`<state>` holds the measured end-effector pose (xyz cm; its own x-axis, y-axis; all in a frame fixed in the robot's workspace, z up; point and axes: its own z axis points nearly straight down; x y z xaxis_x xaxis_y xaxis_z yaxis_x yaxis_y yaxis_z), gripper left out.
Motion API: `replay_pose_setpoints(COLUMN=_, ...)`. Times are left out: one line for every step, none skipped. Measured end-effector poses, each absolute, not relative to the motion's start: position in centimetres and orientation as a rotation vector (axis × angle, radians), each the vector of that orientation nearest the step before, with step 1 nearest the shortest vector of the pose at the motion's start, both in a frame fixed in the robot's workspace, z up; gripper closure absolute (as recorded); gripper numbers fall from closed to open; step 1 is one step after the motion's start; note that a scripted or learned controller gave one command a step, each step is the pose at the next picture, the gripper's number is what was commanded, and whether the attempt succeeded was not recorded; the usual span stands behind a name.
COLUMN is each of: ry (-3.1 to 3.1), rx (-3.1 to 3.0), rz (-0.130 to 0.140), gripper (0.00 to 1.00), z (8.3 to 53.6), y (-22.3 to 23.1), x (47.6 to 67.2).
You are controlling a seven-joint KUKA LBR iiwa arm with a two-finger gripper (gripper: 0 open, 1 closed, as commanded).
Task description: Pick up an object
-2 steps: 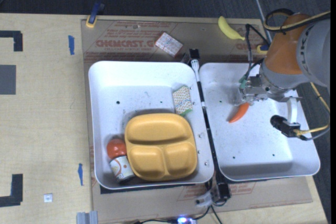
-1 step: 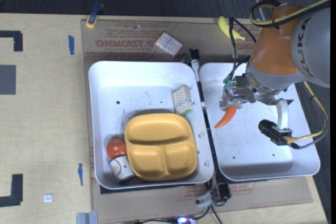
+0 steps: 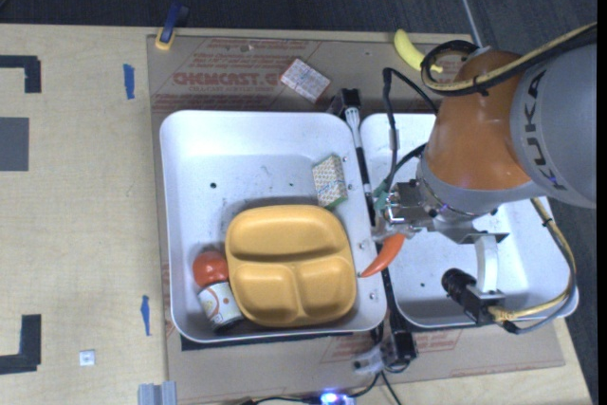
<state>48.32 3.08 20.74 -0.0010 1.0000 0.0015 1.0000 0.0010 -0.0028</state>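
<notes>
My gripper (image 3: 396,221) hangs over the left edge of the right bin (image 3: 531,308), close to the wall between the two bins. An orange carrot-shaped object (image 3: 383,255) slants down to the left just beneath it, its upper end at the fingertips. In the left bin (image 3: 190,166) lies a large yellow divided tray (image 3: 289,263). A red and white object (image 3: 214,285) is tucked against the tray's left side. A small patterned packet (image 3: 329,177) rests above the tray near the bin's right wall.
A patterned card (image 3: 303,79) lies on the cardboard behind the bins. A yellow banana-like object (image 3: 410,50) sits at the back near the arm. A blue clip (image 3: 171,26) is at the cardboard's back left corner. Cables run between the bins.
</notes>
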Motion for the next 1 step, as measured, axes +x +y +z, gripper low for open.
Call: replay_pose_setpoints(ry=-2.223, rx=-2.221, rz=-0.002, gripper=1.00, z=21.13, y=7.60, x=47.96)
